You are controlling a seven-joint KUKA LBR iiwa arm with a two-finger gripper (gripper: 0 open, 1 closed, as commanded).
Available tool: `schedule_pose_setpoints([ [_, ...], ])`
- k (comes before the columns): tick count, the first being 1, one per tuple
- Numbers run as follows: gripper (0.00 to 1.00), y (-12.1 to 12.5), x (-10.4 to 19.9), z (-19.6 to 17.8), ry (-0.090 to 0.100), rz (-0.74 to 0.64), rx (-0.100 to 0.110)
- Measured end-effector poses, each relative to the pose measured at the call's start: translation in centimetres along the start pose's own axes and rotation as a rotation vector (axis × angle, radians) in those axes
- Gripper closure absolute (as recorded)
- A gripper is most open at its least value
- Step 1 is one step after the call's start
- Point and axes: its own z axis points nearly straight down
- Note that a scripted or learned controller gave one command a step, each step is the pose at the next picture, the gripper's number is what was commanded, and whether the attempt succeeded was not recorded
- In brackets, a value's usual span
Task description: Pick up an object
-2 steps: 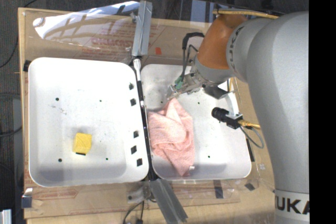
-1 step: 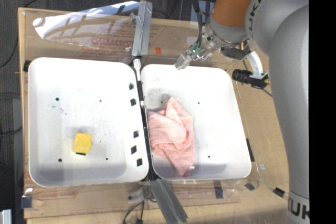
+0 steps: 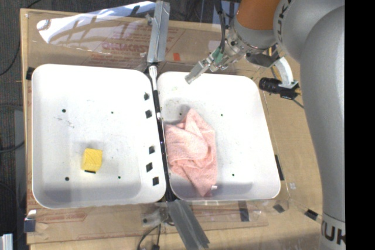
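Fingers [image 3: 191,76] closed, empty, over right bin [image 3: 246,96] far edge, pink cloth [image 3: 190,149] apart

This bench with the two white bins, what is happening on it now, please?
A grey KUKA arm reaches in from the right, and its claw hangs over the far edge of the right bin, with nothing seen between its fingers. A crumpled pink cloth lies in that bin, against its left wall. A small yellow block lies in the left bin. Neither object has been picked up yet.
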Motion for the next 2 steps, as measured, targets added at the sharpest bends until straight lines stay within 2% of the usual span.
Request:
schedule_pose_setpoints([
  [1, 0.0, -5.5, 2.7, 12.6, 0.0, -0.021, 0.002],
  [2, 0.0, -4.1, 0.9, 7.9, -0.001, -0.335, 0.0],
])
